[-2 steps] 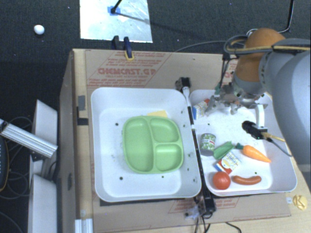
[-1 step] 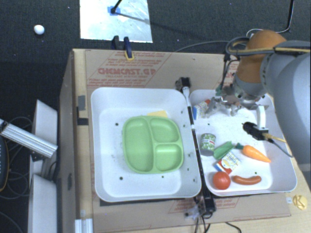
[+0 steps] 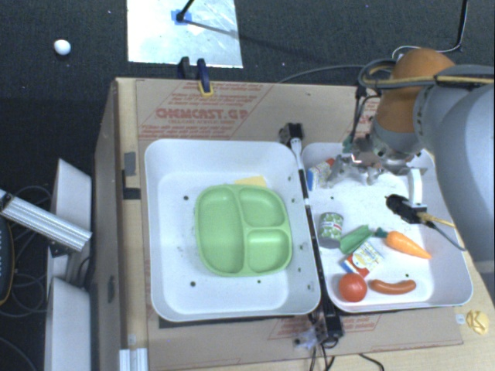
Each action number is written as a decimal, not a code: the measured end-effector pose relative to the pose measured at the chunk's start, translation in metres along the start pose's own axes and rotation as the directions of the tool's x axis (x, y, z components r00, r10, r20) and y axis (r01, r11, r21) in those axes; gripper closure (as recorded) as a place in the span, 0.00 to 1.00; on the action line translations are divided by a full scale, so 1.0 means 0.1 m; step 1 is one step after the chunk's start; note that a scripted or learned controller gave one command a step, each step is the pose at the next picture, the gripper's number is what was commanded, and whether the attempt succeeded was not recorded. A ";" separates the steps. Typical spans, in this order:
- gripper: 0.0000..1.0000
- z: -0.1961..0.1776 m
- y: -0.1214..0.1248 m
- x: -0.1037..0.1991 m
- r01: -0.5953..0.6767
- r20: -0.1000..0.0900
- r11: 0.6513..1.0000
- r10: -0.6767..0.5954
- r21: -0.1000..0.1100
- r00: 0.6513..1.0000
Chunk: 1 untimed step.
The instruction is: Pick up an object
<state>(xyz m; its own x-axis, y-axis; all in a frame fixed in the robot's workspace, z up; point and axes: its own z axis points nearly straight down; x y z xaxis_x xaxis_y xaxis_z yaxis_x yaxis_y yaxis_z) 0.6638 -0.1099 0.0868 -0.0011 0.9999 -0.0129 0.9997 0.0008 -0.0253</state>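
The tabletop (image 3: pixel 107 238) carries a brown cardboard sheet (image 3: pixel 232 103) with red print. On it two white bins stand side by side, and their inner rims touch. Around the tabletop is a dark floor (image 3: pixel 46 114). Far behind, a shiny sheet (image 3: pixel 183 22) and a small white ball (image 3: pixel 62 47) lie on this floor. Two clamps (image 3: pixel 203 76) sit at the far edge of the cardboard.

The left bin (image 3: pixel 157 238) holds a green plate (image 3: pixel 242 229) with three compartments. The plate lies in the middle, with bare white floor on all sides. A yellow thing (image 3: pixel 251 182) looks out from behind its far edge.

The things to pick are in the right bin (image 3: pixel 458 284), all in its near half. A can (image 3: pixel 330 228) stands close to the inner rim, with a green vegetable (image 3: pixel 354 239) just beside it. A carrot (image 3: pixel 406 243) lies further right. A packet (image 3: pixel 363 259), a tomato (image 3: pixel 352 287) and a sausage (image 3: pixel 392 287) are near the front wall. They lie close together.

The claw (image 3: pixel 357 168) is over the far left part of this bin, apart from the can and near a blue thing (image 3: pixel 311 178) at the inner rim. Whether the claw is released or clenched, I cannot tell. The bin floor between claw and can is bare.
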 end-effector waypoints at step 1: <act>0.00 0.00 -0.02 0.03 -0.003 0.004 1.000 0.003 -0.004 1.000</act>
<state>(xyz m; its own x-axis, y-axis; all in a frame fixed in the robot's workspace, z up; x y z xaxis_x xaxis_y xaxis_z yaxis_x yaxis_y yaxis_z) 0.6617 -0.1069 0.0868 0.0021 0.9999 -0.0167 0.9998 -0.0025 -0.0210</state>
